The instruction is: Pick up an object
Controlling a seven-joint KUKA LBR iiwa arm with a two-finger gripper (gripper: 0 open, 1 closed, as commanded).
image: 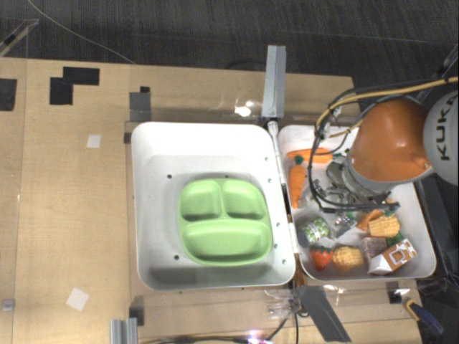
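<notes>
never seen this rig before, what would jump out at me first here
The grey arm's big orange band looms over the right white bin, which is crowded with small toy foods such as an orange carrot. In the left white bin lies a light green three-compartment plastic tray.

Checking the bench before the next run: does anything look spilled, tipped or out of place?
Nothing stands out. The green tray sits flat in the left bin, and the toy foods, including the carrot and the tomato, all lie inside the right bin, loosely jumbled below the arm. Nothing lies on the bench.
</notes>
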